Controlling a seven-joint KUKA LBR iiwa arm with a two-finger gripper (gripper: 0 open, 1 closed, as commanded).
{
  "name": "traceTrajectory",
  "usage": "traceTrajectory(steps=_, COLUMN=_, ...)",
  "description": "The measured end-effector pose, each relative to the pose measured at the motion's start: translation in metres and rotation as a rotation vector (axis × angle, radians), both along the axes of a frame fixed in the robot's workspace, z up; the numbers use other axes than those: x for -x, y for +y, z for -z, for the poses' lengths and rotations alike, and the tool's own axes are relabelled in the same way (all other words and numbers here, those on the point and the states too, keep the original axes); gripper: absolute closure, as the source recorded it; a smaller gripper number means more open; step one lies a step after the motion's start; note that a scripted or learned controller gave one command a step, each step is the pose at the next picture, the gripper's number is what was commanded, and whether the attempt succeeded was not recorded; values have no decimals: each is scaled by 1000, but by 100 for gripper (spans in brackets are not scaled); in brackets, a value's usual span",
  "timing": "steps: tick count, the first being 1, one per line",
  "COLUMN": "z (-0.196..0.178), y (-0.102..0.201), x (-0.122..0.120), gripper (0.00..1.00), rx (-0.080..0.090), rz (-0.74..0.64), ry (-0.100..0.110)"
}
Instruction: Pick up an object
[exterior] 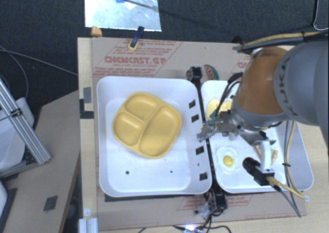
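Sitting in the left bin is one yellow divided plate. The right bin holds one fried egg beneath the gripper. Whether its fingers are apart or together, I cannot tell.

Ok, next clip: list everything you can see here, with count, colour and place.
Bins: 2, white, side by side on the bench; left bin, right bin.
Divided plate: 1, yellow, three compartments, in the left bin.
Toy fried egg: 1, white with yellow yolk, in the right bin.
Yellow item: 1, right bin's far end, partly hidden by the arm.
Reflective sheet: 1, silver, on the floor beyond the bench.
Arm: 1, grey with orange band, over the right bin.
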State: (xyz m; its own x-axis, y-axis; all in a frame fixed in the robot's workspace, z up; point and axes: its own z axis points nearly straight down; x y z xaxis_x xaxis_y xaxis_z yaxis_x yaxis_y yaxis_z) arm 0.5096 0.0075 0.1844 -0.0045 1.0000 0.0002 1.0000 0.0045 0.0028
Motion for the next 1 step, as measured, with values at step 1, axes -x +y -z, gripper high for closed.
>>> traceTrajectory(steps=1, z=0, y=-9, x=-47, gripper=0, rx=1, rz=-1, ry=-2)
